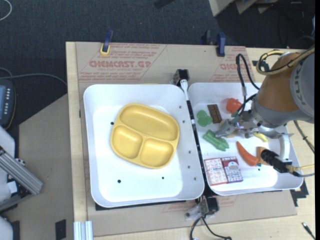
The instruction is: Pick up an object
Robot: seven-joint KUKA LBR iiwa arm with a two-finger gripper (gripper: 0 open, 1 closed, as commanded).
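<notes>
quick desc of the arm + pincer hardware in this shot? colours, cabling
Arm: rounded grey housing with a wide orange band above the wrist. Black cables loop along it, with some yellow wire near the top. The pincer is small, grey metal, over the right bin.

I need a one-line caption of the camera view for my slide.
Grey KUKA arm's gripper low in the right white bin near green toy vegetables; yellow three-compartment plastic plate in the left white bin.

Arm (292,91) cut off at right edge; yellow item (260,136) mostly hidden beneath it.
</notes>
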